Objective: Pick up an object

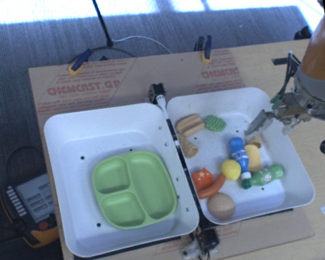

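The bench [82, 84] is a brown sheet bearing two shallow white bins side by side. The left bin [66, 141] holds a green divided plate [134, 189]. The right bin [294, 188] serves as the landmark: the grey arm [320, 80] with its orange band reaches over that bin's right rim, and the gripper [258, 124] hangs above the bin's upper right part, one dark finger slanting down toward the toys; whether it is wide or narrow cannot be told, and nothing shows between its fingers. Inside that bin, a brown round ball [221, 205] lies by the near wall, a green bottle [261, 176] at the lower right, a blue bottle [237, 148] at the centre, a bread roll [189, 124] at the upper left, a yellow lemon [230, 169] beside the blue bottle, and a green ridged piece [215, 123] just right of the roll.
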Motion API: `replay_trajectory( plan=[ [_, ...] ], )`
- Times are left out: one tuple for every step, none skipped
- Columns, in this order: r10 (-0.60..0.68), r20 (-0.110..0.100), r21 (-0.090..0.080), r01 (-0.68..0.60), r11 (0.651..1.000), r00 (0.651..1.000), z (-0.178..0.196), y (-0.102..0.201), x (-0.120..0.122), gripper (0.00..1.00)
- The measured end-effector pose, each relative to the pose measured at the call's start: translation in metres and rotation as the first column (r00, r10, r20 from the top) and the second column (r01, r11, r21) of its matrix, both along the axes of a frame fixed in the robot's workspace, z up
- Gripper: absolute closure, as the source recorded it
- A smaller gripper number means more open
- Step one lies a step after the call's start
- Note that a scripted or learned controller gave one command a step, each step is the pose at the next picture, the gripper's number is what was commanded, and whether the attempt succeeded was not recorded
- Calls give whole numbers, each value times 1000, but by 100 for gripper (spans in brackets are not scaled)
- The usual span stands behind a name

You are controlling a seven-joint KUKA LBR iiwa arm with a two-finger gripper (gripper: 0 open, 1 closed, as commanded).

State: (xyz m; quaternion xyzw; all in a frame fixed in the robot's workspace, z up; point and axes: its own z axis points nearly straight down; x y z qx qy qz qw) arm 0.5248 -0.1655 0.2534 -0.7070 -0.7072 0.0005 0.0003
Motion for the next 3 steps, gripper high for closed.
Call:
replay_trajectory(
  plan=[
    [-260,0,0,260,966,966,-156,17,-5,0],
    [-261,0,-2,261,965,965,-146,16,-5,100],
    [-261,0,-2,261,965,965,-146,16,-5,0]
  ],
)
